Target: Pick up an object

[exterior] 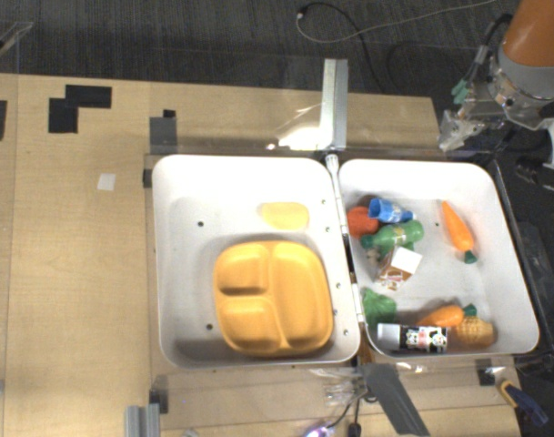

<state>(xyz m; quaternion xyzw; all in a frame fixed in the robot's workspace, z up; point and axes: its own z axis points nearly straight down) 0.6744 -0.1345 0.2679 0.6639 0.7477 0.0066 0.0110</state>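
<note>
My gripper (462, 124) hangs above the bench just past the far right corner of the right bin (504, 244), with nothing seen in it. That bin holds several small toys: an orange carrot (457, 228) near the right wall, a blue piece (386, 211), a red piece (357, 220) and a green bottle (397, 236) by the divider. A white and brown packet (400, 267) lies mid-bin. Along the near wall lie a black and white bottle (413, 338), a second carrot (443, 316) and a yellow pineapple-like toy (478, 333).
The left bin (181, 244) holds a yellow divided plate (272, 294) and a flat yellow piece (284, 214). A metal post (335, 107) stands behind the seam between the bins. A cable (386, 25) trails over the dark floor behind.
</note>
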